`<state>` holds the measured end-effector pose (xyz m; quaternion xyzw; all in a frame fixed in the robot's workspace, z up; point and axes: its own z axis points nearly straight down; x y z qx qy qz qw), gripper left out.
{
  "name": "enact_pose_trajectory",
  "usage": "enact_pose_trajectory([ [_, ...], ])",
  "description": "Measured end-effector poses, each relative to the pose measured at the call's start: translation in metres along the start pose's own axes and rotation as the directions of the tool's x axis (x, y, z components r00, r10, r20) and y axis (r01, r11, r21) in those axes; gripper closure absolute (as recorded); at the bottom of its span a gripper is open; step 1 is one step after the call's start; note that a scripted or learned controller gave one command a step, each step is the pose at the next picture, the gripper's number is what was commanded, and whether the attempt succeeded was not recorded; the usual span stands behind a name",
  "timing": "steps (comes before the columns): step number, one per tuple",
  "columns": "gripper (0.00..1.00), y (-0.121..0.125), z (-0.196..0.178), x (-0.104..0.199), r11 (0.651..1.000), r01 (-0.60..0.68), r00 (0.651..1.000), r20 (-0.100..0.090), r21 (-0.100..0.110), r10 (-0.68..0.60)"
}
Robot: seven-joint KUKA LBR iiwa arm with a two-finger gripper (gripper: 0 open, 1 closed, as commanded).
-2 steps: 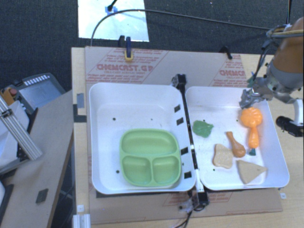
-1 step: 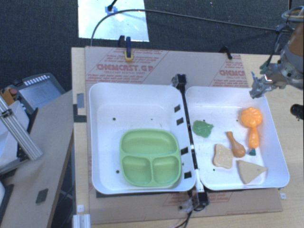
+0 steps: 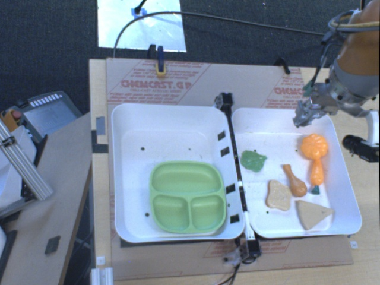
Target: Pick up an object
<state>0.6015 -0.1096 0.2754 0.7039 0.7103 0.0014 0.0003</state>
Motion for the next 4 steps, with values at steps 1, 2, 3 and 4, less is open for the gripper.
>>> enact_pose_trajectory([
  [1,1.0,-0.005,0.016,0.053,1.0,0.0,1.0,0.0,0.001,0.0],
  [2,1.0,-0.009,0.029,0.104,1.0,0.0,1.0,-0.001,0.002,0.0],
  [3,1.0,-0.027,0.033,0.146,1.0,0.0,1.0,0.0,0.003,0.0],
  [4,1.0,-0.036,0.047,0.197,1.0,0.0,1.0,0.0,0.003,0.0],
])
